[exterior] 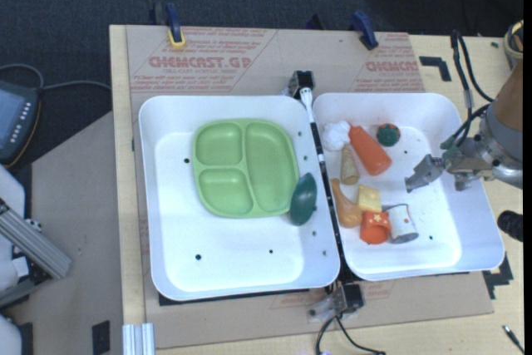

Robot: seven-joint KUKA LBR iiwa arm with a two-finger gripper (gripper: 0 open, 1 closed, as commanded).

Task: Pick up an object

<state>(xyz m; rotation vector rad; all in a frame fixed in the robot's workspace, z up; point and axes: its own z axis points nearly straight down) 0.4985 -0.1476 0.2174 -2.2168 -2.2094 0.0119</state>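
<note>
Camera view: the tool [422, 173] hangs over the right bin [440, 258], on its right-hand side, pointing left toward the clutter. How far its fingers are parted I cannot tell, and nothing shows between them, so it holds nothing.

The risks, as I judge them, come from crowding. The things in the right bin lie packed along its left half: a white lump [336, 135] at the top, an orange bottle [369, 150] just beside it, a dark green ball [387, 133] near the bottle's top, a tan cone [348, 168], a yellow block [368, 198], a carrot [345, 208] along the bin's wall, and a red piece [374, 229] touching a grey-and-white can [401, 224]. A descent into that cluster could land on two things at once and push them apart instead of closing on one. The round ball may roll off the fingers. The carrot sits tight against the wall, leaving little room for a finger.

The likeliest target is the orange bottle: smooth, tapered, lying tilted, with open floor on its right side.

In the left bin [174, 258] a green tray [245, 166] lies flat, with a dark green pod [302, 199] resting at its lower right corner, against the shared wall
</note>
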